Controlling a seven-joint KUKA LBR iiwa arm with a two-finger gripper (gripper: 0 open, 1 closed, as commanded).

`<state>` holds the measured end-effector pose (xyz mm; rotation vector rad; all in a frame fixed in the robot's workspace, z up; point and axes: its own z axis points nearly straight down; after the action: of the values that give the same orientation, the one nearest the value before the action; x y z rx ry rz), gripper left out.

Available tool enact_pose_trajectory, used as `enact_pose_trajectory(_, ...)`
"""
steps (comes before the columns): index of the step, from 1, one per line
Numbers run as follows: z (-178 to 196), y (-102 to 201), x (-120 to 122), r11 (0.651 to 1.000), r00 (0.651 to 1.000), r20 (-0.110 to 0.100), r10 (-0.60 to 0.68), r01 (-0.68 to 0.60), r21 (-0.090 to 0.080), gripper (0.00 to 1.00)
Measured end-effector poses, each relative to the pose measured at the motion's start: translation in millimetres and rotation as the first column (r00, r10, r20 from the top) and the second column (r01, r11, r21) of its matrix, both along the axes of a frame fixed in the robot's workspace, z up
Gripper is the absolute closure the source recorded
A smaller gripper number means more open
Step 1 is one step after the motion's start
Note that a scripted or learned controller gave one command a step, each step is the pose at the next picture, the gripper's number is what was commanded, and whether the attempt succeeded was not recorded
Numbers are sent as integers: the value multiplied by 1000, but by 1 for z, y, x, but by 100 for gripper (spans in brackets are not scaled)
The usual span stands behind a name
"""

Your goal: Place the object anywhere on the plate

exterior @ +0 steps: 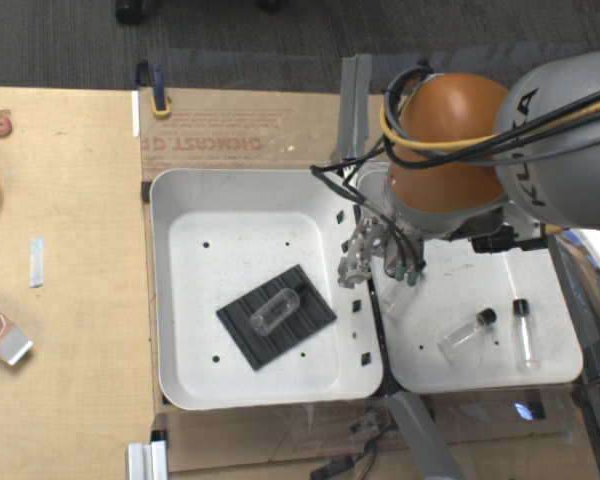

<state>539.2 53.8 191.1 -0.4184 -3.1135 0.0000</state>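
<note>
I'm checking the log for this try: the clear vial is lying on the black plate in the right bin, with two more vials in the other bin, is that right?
Not quite: the black plate, with the clear vial lying on it, is in the left bin, not the right one. The two other vials lie in the right bin. The camera view shows this.

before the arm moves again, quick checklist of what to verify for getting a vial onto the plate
1. Black plate lies flat in the left bin: ok.
2. Clear vial already on the plate: ok.
3. Two vials lie in the right bin, apart: ok.
4. Gripper over the bins' shared edge, away from the vials: ok.
5. Gripper holding something: cannot tell.
</note>
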Motion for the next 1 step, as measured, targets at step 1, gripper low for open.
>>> enact_pose_trajectory(1, 1, 20, 40, 877, 877, 4, 480, -480, 0, 100)
